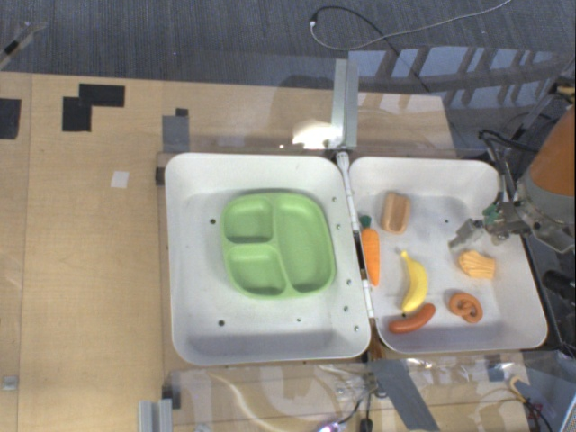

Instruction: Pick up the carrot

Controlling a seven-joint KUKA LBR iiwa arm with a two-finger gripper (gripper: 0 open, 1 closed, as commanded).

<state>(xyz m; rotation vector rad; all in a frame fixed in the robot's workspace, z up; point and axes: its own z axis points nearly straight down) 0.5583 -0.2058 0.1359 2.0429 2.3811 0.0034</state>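
Camera view: wooden bench, grey carpet.

You've got two shallow white plastic bins side by side on the light wooden table. Left bin: one light green plastic plate with three compartments, roughly centred, flat. Right bin: tan bread-like block near the back; yellow banana mid-bin, its lower end touching a red sausage at the front; brown pretzel just right of the sausage; orange-yellow ridged chunk above the pretzel, can't tell what it is. Black square markers on the table at back left. Black cable loops across the grey floor behind.
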